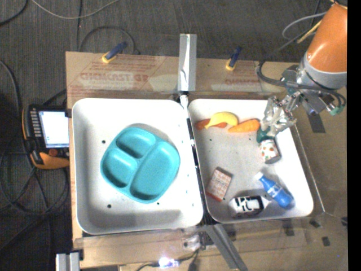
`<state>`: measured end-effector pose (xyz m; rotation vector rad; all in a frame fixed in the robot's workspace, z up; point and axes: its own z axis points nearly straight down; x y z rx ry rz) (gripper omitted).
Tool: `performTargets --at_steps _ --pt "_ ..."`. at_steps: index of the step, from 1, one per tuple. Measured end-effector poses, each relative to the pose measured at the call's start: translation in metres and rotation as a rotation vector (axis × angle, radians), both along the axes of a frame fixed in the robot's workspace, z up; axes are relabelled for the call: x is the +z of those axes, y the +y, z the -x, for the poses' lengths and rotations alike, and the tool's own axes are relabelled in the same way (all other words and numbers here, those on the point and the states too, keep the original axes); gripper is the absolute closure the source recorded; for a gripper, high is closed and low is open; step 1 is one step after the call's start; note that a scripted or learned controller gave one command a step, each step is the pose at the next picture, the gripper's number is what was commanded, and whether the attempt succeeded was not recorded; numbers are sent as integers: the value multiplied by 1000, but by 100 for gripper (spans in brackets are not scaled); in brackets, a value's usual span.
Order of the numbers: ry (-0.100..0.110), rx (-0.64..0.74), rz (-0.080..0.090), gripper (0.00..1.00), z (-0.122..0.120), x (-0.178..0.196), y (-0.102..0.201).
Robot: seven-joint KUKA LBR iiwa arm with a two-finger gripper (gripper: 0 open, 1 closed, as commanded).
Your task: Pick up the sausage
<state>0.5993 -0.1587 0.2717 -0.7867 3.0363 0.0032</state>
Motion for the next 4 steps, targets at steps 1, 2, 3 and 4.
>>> performTargets --at_steps 1,2,3,4 --pt "0 223 2 100 25 0 -64" --pt "0 558 2 100 48 -2 -64" --pt "0 999 1 100 110 -2 -64" --pt "-4 1384 -1 100 109 0 -63"
